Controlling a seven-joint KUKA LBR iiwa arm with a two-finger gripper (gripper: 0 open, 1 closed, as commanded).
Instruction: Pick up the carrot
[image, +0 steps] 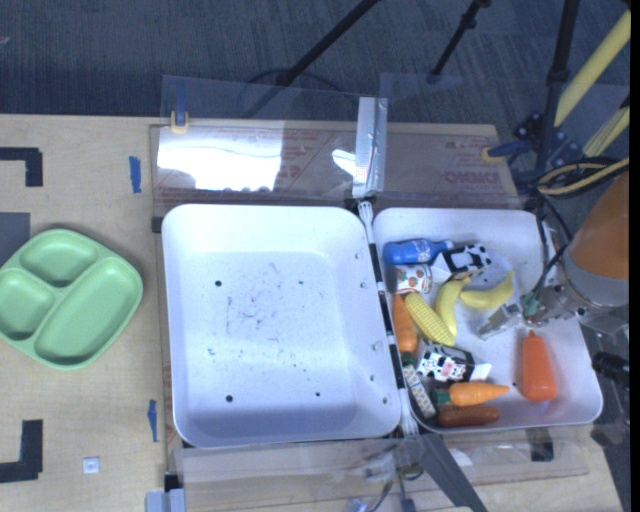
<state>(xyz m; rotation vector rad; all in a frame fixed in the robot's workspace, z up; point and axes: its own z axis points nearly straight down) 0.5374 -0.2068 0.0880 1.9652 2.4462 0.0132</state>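
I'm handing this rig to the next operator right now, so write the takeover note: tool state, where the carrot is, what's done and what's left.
Tool: low over the right bin, near its right wall, beside the yellow bananas. Nothing visible in it; open or shut is unclear from here.
Carrot: lying flat near the right bin's front edge, tip pointing right, beside the black-and-white cow toy.
Lookalike: an orange bottle-shaped item lies just in front of the tool; don't mistake it.
Corn cob sits mid-bin.
Done: arm is at the right bin.
Left: move to the carrot, grasp, lift.
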